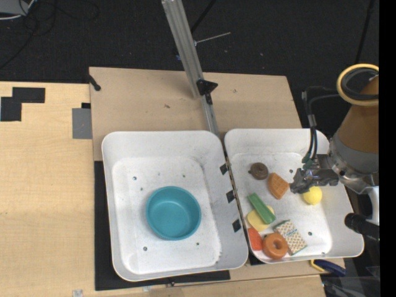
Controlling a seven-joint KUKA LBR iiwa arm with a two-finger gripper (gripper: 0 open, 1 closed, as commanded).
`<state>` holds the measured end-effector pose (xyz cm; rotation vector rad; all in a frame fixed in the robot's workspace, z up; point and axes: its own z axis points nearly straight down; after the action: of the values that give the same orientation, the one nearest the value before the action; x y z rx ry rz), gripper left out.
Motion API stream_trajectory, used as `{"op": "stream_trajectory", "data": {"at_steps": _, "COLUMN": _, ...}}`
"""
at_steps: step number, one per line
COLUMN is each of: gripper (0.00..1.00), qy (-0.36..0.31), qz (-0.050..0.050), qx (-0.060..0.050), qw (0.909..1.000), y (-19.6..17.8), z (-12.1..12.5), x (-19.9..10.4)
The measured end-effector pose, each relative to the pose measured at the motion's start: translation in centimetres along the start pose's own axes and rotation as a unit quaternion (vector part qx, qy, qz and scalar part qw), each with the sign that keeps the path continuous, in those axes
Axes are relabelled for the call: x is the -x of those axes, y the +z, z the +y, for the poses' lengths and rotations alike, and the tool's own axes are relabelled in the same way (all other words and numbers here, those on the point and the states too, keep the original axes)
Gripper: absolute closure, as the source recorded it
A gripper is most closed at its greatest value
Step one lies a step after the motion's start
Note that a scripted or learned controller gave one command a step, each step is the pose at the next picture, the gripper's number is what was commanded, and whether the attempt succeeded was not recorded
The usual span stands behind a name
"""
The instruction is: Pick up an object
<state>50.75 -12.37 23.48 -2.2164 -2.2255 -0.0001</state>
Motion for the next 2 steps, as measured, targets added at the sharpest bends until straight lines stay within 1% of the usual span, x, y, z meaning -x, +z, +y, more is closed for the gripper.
{"op": "stream_trajectory", "data": {"at_steps": 1, "gripper": 1.00, "qy": 0.000, "qz": 0.000, "qx": -0.001, "qw": 1.0000, "y": 0.8, "z": 0.1, "x": -4.6}}
{"op": "stream_trajectory", "data": {"at_steps": 2, "gripper": 1.00, "qy": 0.000, "qz": 0.000, "qx": 0.000, "qw": 1.0000, "y": 0.1, "z": 1.6, "x": -9.5}}
